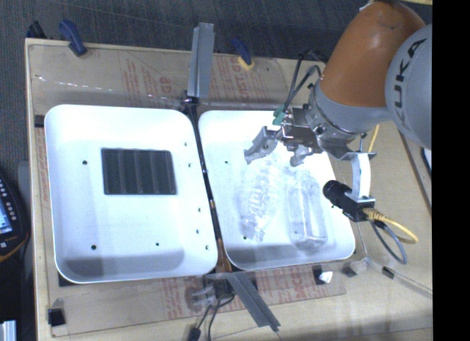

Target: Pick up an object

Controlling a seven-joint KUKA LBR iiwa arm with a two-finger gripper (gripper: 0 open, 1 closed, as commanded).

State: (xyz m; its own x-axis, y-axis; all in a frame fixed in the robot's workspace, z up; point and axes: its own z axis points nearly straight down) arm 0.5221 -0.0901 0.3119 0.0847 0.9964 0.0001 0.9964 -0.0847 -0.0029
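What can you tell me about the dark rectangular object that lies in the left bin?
The dark rectangular object is a flat grey-black slab, wider than it is deep, with faint lines dividing it into about four strips. It looks matte; the material cannot be told. It lies flat on the floor of the left bin, slightly left of the middle, its edges roughly parallel to the bin walls. Nothing touches it except the bin floor. The gripper is over the right bin, well away from it.

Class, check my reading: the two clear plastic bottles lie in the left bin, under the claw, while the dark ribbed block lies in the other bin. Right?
Not quite. The camera view shows both clear plastic bottles in the right bin, under the claw; the dark ribbed block lies in the left bin.
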